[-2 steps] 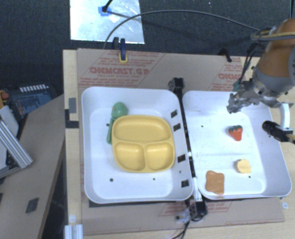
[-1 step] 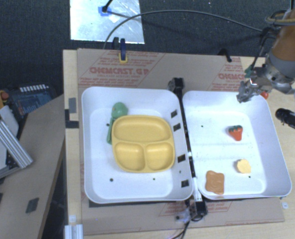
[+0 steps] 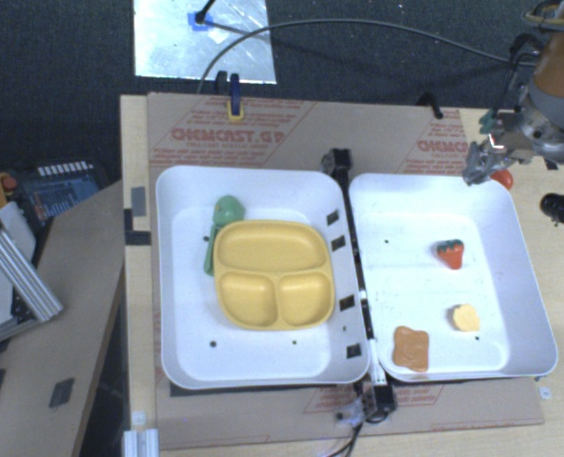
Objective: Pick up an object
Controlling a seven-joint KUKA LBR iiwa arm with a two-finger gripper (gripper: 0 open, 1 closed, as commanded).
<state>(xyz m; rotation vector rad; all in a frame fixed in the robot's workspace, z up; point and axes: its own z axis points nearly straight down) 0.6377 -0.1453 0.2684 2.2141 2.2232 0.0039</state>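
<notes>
The right bin [image 3: 511,255] holds three small items: a red and orange toy [image 3: 451,252] near its middle, a pale yellow round piece [image 3: 465,318] nearer the front, and a brown toast-like piece [image 3: 412,347] at the front left. My gripper [image 3: 484,168] hangs over the far right corner of this bin, well away from all three. A small orange-red patch [image 3: 502,176] shows right beside the gripper's tip; what it is stays unclear.
The left bin [image 3: 182,255] carries a yellow divided plate [image 3: 271,274] with a green item [image 3: 227,211] tucked at its far left edge. A black hinge strip [image 3: 349,255] runs between the bins. Cables and a foil sheet [image 3: 204,27] lie behind the bench.
</notes>
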